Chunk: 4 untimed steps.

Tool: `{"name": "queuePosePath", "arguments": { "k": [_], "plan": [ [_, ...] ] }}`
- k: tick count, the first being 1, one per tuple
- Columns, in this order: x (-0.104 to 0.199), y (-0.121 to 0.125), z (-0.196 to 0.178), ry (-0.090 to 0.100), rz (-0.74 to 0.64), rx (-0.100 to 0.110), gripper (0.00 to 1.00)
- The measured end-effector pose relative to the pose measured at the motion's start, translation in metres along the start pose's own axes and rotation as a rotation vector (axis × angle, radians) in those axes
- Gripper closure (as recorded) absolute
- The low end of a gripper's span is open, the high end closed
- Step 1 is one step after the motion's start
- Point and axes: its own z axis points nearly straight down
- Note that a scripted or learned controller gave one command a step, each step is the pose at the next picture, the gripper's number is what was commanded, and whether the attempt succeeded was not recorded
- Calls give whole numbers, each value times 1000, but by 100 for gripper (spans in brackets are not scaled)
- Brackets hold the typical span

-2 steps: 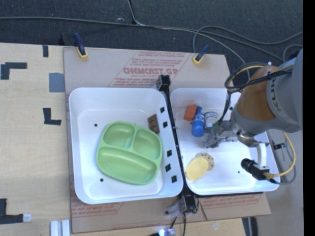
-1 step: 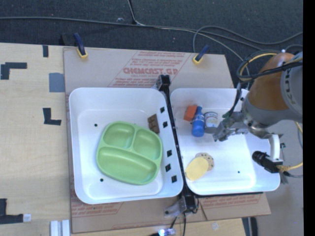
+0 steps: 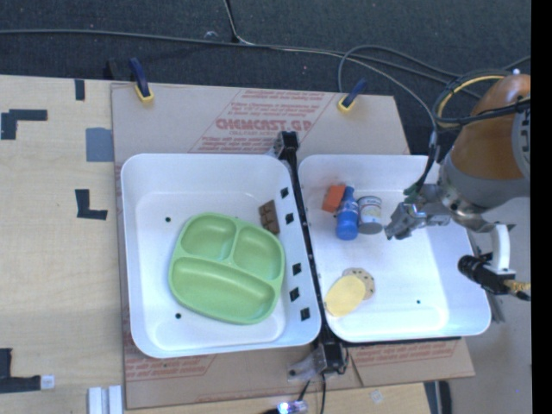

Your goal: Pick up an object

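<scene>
Looking down on the tabletop [image 3: 52,257], pale wood with a brown cardboard sheet [image 3: 259,119] laid over it and two shallow white bins side by side on that. The left white bin [image 3: 142,184] carries a light green divided plastic tray [image 3: 227,266], lying flat toward the middle, and a small dark brown block [image 3: 270,217] tucked near the bin's right wall, just beside the tray's upper right corner.

Over to the right white bin [image 3: 431,317]: an orange block [image 3: 334,198] sits near the top, touching a blue plastic bottle [image 3: 347,218] lying just below and to the right of it. A small grey-white round can [image 3: 369,213] is pressed against the bottle's right side. Lower down, well apart from that cluster, a pale yellow rounded piece [image 3: 346,297] lies with a tan spotted disc [image 3: 362,280] at its upper right edge.

The grey arm with its orange band [image 3: 487,136] comes in from the right, and the jaws [image 3: 402,223] sit low over the right bin, just beside the can on its right. Whether they are parted or closed I cannot tell; nothing is seen between them.

Two yellow and blue clamps [image 3: 141,85] pin the cardboard's far edge.
</scene>
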Motion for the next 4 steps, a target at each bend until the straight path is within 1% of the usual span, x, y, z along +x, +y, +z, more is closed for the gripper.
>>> {"name": "queuePosePath", "arguments": {
  "k": [1,2,3,4],
  "plan": [
    [1,0,-42,0,-1,-1,100],
    [52,9,-47,3,-6,3,100],
    [107,10,-54,3,-7,3,100],
    [161,17,-40,1,-5,6,100]
  ]
}}
